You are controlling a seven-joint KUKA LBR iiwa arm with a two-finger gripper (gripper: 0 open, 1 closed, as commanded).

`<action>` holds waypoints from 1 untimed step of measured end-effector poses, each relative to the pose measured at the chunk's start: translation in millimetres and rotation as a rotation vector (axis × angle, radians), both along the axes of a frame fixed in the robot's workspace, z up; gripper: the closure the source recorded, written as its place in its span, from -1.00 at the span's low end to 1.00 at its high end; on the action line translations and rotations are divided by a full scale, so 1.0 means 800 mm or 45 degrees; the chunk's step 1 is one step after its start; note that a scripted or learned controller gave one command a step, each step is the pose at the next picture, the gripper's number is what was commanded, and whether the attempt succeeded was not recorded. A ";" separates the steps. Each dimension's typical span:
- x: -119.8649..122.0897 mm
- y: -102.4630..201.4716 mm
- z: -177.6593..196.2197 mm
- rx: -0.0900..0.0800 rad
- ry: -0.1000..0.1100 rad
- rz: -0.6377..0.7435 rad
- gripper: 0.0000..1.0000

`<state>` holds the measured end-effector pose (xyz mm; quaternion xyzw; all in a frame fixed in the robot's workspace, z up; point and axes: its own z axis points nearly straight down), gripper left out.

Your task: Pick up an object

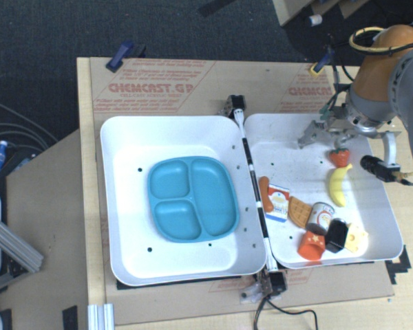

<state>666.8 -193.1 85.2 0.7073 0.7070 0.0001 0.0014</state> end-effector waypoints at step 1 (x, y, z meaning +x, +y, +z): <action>0.000 -0.006 0.000 0.000 0.000 0.001 -1.00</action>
